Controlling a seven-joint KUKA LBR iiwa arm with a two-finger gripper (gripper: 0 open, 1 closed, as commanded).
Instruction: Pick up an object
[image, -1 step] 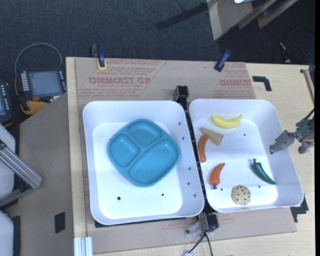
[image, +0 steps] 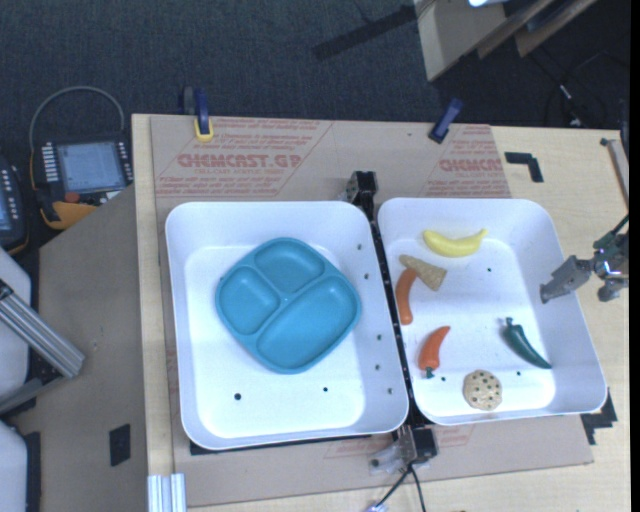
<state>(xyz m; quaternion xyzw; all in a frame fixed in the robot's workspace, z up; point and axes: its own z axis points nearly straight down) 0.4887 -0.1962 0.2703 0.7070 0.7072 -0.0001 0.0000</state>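
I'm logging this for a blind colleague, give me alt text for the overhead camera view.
Two shallow white bins sit side by side: the left bin holds a blue divided plate, and the right bin holds a banana, cone, two orange-red peppers, a green pepper and a cookie. The robot's hand hovers at the right bin's right rim.

1. One fixed camera sits above the bench (image: 150, 300), looking down at a slant — far enough to take in both white bins (image: 190, 330).
2. The bench's far edge lies toward the frame's top — dark floor beyond.
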